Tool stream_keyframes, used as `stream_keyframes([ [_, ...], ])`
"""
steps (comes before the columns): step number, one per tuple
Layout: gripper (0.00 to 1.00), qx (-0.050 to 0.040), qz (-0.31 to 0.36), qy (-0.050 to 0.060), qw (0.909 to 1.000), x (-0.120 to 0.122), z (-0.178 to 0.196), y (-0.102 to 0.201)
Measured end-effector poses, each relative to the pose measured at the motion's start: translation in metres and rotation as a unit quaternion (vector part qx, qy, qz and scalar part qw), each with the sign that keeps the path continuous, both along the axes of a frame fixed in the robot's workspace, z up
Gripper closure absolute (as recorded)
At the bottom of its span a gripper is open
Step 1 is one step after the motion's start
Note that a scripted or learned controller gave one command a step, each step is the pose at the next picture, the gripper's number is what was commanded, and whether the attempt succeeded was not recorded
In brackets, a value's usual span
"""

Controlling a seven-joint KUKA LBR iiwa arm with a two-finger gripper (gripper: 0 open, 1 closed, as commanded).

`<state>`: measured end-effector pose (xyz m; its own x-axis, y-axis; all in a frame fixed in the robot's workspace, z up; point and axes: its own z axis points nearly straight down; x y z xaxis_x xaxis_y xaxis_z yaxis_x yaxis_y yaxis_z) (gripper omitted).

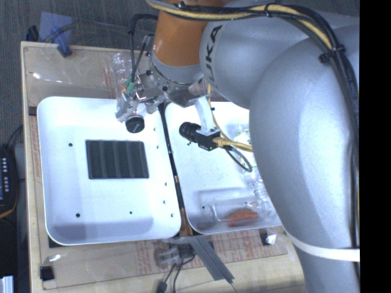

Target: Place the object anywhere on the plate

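I see the gripper (130, 108) hanging over the left bin (61, 127), at its upper right corner in the camera view, and I cannot tell from here whether it is released or clenched. The dark ribbed plate (116, 159) lies flat in that bin's middle. The clear object with an orange part (241, 214) lies in the right bin (195, 176), near its lower wall, well apart from the plate.
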<state>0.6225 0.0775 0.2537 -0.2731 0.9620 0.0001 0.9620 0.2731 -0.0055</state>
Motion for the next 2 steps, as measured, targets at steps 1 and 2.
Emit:
stream_keyframes([
  [1,1.00,0.0008,0.147,0.001,0.9892,-0.0236,-0.0638,-0.0237],
  [2,1.00,0.0010,0.130,0.002,0.9916,-0.0256,-0.0636,-0.0260],
])
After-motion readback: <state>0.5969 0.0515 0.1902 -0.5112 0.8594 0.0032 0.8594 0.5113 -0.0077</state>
